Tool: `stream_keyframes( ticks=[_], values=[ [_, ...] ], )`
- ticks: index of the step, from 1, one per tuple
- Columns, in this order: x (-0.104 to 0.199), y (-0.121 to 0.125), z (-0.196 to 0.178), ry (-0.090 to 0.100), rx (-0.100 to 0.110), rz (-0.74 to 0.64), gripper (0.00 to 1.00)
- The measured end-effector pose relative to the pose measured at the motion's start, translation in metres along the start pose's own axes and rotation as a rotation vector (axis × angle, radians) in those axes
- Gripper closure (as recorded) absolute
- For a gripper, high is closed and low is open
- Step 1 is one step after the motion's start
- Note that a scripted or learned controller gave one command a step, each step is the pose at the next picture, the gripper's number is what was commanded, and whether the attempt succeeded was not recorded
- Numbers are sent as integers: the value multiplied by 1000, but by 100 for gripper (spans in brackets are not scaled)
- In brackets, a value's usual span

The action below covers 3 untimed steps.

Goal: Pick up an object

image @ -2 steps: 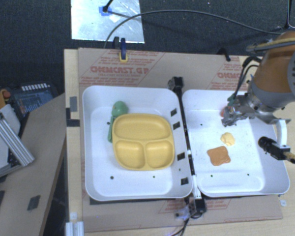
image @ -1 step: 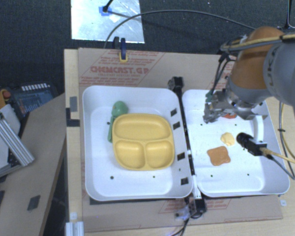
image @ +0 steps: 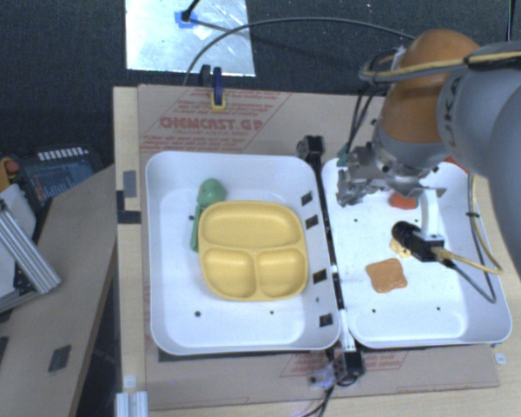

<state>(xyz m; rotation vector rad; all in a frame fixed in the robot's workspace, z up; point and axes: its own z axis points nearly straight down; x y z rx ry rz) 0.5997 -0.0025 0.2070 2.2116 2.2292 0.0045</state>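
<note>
In the upper left of the right bin (image: pixel 479 318), the gripper (image: pixel 354 188) hangs, its grip impossible to tell, beside a small red piece (image: pixel 405 202), above an orange-brown flat piece (image: pixel 385 275), while the left bin (image: pixel 169 315) holds a yellow divided plate (image: pixel 252 248) partly covering a green item (image: pixel 210 191).

Grey arm (image: pixel 495 102), orange band (image: pixel 421 85), dark metallic gripper (image: pixel 352 191).

The tray (image: pixel 250 259) is yellow, the utensil (image: pixel 207 200) green, the square (image: pixel 385 275) orange-brown (bins (image: pixel 167 320) white).
</note>
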Motion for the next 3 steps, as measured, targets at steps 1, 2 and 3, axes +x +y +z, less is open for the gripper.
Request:
stream_keyframes(
  ticks=[1, 2, 3],
  values=[
    [52, 24, -11, 1, -2, -1, 100],
    [106, 39, -24, 2, -2, -2, 100],
    [102, 39, -23, -1, 1, 3, 0]
  ],
)
